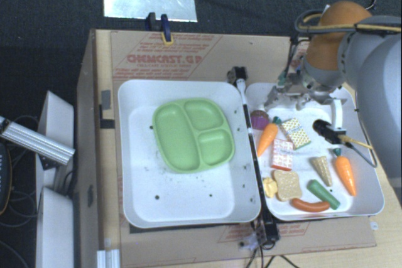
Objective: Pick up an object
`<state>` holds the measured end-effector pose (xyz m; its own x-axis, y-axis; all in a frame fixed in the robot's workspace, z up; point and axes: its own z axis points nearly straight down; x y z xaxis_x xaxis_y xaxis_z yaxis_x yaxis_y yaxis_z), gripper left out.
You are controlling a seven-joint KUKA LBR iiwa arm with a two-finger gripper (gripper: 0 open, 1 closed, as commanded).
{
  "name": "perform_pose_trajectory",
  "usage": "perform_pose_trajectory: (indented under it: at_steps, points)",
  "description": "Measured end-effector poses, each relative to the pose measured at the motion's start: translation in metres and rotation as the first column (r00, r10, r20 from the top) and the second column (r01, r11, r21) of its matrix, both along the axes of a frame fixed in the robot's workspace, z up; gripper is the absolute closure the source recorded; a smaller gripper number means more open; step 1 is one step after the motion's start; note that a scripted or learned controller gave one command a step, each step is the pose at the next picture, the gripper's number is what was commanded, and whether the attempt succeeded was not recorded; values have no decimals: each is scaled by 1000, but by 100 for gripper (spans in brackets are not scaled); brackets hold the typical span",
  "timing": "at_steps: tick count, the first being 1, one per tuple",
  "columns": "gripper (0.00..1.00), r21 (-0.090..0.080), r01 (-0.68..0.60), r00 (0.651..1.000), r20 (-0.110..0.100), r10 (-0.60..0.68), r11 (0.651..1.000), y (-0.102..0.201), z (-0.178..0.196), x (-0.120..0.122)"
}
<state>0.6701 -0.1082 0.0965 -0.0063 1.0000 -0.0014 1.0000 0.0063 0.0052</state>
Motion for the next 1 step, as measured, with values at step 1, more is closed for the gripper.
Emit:
perform_pose_trajectory:
  at_steps: [1]
  points:
    - [0,0,4,1000,-3,-4,1000,-4,-11,-1]
